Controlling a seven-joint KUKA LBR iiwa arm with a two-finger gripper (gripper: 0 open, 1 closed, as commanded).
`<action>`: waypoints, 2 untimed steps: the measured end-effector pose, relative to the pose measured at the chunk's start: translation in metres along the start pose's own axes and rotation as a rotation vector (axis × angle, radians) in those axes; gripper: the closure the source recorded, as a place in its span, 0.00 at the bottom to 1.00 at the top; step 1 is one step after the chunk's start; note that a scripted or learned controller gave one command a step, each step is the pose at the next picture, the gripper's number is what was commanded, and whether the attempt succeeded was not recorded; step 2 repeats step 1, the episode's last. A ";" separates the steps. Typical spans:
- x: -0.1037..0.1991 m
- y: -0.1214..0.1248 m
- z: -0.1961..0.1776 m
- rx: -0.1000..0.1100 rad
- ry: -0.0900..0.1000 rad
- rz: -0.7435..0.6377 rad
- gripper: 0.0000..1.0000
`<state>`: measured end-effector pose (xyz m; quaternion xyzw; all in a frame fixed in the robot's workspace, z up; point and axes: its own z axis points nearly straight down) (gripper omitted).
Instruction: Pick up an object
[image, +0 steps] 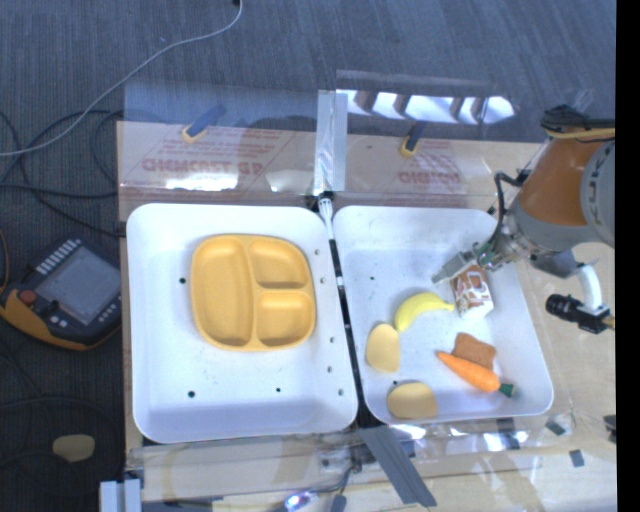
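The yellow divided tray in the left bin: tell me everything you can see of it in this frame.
The yellow divided tray looks like matte moulded plastic, rounded at the corners, with three compartments: one long one on its left side and two smaller ones stacked on its right. It lies flat and right way up on the floor of the left bin, a little above the bin's middle and turned slightly off square to its walls. Nothing lies in its compartments, and nothing but the bin floor touches it.

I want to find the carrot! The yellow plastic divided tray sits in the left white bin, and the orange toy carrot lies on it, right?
Not quite. The camera view shows the orange toy carrot lying in the right white bin; the yellow plastic divided tray does sit in the left white bin.
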<state>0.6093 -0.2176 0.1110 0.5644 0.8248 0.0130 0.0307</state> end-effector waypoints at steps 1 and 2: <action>0.003 -0.003 0.000 -0.004 0.004 0.089 0.00; 0.003 -0.003 0.000 -0.004 0.004 0.089 0.00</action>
